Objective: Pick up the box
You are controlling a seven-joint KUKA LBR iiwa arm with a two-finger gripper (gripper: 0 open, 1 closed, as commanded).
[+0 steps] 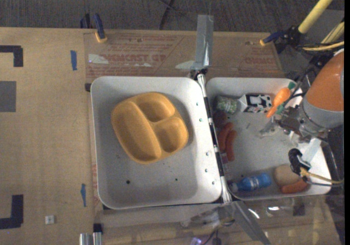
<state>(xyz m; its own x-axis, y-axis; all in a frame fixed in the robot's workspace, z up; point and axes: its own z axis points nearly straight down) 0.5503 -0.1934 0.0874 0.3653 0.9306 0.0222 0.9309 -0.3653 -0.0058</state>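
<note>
Nearest to the lens is the arm (327,96), grey with an orange band, which comes in at the right edge of the frame over the right bin (257,153). Its gripper (280,124) hangs over the upper right part of this bin; the view there is poor, so I cannot tell if it is spread or pressed together, and nothing can be seen held in it.

The box (256,102), white with black patches, lies flat on the bin floor near the upper wall, up and to the left of the gripper and apart from it. A green thing (227,104) lies just left of the box, and a carrot (279,99) just right of it, tilted. Lower, by the left wall, are some red pieces (227,141), maybe sausages. Along the lower wall lie a blue bottle (255,182) and a tan lump (285,173).

In the left bin (158,186), a yellow plate (149,127) with three compartments sits in the upper half.
</note>
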